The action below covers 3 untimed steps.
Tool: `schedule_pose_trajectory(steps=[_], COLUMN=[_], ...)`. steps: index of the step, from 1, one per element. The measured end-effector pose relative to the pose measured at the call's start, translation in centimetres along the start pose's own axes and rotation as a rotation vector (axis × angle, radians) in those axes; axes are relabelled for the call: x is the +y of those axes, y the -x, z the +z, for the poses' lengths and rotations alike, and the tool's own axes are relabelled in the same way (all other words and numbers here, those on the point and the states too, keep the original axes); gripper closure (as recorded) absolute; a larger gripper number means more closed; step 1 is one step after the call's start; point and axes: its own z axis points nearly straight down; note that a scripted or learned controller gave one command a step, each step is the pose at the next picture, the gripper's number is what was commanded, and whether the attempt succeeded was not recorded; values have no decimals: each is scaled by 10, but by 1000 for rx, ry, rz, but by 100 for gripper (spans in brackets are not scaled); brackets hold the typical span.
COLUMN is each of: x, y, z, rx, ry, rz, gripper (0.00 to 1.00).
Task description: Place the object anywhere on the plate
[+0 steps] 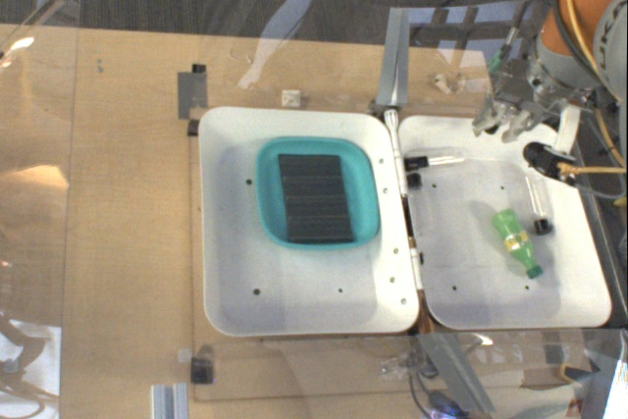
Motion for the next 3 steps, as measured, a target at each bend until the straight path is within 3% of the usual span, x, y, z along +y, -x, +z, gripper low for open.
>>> schedule_pose_trajectory(steps=[1, 2, 3], x=[-62, -104, -166], y=[-42, -97, -123], z=[29, 12, 13], rx=[2, 3, 3], ry=[-1, 1, 0], rz=[-113, -318, -542], gripper=[100, 100, 100])
